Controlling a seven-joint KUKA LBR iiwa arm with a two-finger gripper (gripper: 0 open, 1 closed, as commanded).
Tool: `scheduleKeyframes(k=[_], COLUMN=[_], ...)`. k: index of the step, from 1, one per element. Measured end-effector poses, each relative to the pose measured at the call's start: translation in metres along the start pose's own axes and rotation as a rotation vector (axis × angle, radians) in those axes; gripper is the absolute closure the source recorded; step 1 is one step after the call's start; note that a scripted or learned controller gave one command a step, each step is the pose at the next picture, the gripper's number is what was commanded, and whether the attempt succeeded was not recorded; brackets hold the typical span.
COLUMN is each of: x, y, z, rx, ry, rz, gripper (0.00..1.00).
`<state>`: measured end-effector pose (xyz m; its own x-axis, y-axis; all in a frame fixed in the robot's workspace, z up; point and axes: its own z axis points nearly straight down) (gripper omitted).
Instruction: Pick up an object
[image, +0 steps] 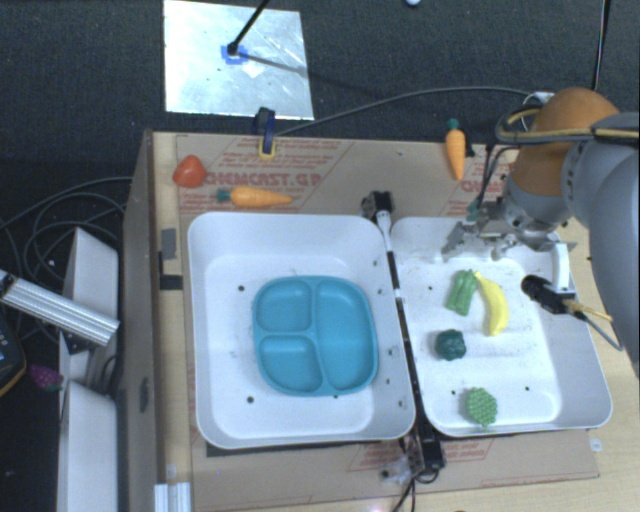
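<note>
Gripper (482, 240) hung over far end of right bin (580, 380); jaws' state could not be told. Banana (492, 303) lay just near of it, beside green pod (461, 291).

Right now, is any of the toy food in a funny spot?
Yes. Two carrots and a tomato lie on the cardboard behind the bins, while the banana and green pieces sit inside the right bin.
</note>
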<state>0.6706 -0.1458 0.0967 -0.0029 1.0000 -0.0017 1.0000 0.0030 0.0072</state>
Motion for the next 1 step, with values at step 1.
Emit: scheduleKeyframes(k=[1], x=[0.0199], y=[-0.0424], z=[0.0120], rx=[0.006], ry=[0.002], rz=[0.001], gripper=[0.00])
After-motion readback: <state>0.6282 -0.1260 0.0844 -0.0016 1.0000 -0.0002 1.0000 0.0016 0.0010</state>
